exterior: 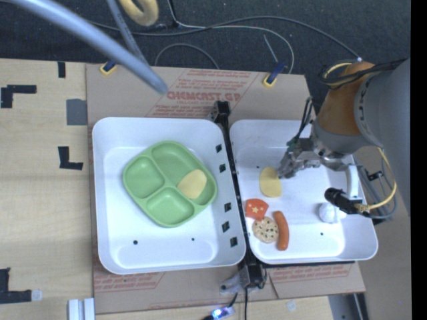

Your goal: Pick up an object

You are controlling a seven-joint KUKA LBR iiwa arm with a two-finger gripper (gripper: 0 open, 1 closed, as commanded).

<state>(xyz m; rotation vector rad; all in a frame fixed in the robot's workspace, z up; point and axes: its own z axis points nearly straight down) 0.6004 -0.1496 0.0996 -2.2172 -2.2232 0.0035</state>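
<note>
In the right bin [347, 245] lie a pale yellow piece [270, 183], a red piece [257, 209], a round cookie [265, 230], an orange-red sausage [281, 230] and a small white object [327, 213]. My gripper [288, 167] hangs over this bin, its tip just to the right of and above the yellow piece, close to touching it. Nothing shows between its fingers. In the left bin [113, 245] rests a green divided plate [169, 183] with a yellow food piece [193, 184] in its right compartment.
A black divider with clips [228, 179] runs between the two bins. Cables [373, 205] hang near the arm's wrist at the right bin's right side. A grey pole [87, 32] crosses the upper left, above the bench.
</note>
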